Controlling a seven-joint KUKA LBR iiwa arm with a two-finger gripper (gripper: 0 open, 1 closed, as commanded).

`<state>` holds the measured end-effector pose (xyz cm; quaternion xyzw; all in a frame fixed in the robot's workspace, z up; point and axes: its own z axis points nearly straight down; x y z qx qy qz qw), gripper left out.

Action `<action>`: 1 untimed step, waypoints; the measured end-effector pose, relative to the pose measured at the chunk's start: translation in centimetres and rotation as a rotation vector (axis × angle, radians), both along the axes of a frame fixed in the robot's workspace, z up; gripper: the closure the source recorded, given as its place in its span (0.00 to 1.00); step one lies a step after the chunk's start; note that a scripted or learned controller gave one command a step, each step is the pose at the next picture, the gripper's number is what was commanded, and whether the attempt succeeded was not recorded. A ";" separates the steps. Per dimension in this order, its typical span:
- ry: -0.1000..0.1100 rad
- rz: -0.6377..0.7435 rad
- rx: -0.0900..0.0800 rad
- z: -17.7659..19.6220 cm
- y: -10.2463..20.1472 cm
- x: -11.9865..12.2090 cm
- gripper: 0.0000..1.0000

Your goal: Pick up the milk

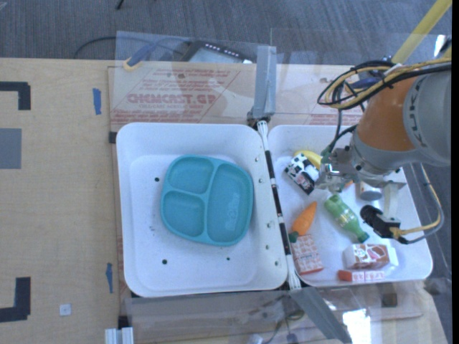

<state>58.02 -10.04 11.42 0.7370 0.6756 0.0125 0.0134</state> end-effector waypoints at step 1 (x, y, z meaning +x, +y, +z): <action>0.035 0.204 -0.001 7.0 8.4 -3.6 1.00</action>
